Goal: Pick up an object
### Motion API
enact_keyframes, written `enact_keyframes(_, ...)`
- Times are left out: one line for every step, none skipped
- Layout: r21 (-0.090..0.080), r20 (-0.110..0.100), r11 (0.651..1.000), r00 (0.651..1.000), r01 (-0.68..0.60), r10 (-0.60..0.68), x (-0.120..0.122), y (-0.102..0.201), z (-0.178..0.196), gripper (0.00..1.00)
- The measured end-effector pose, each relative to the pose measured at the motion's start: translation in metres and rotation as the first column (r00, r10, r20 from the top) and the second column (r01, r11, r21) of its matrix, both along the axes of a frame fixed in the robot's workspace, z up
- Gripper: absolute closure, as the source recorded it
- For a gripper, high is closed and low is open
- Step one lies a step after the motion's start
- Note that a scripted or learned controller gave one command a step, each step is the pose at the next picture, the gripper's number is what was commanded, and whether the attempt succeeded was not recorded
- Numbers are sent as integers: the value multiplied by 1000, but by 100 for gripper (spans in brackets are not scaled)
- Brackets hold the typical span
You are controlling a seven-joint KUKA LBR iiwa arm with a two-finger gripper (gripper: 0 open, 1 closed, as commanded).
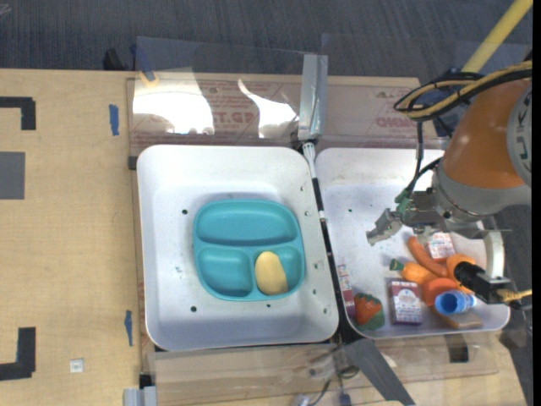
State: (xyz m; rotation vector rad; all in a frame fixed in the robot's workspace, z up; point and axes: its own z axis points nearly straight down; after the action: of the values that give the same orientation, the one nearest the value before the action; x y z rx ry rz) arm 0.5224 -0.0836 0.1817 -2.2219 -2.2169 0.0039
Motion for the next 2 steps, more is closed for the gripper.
enact_keyframes(0,-6,991,991,132,-132,-43,-27,-73,0)
enact_keyframes(3,-3,982,982,-190,190,-44,-24,-91,0)
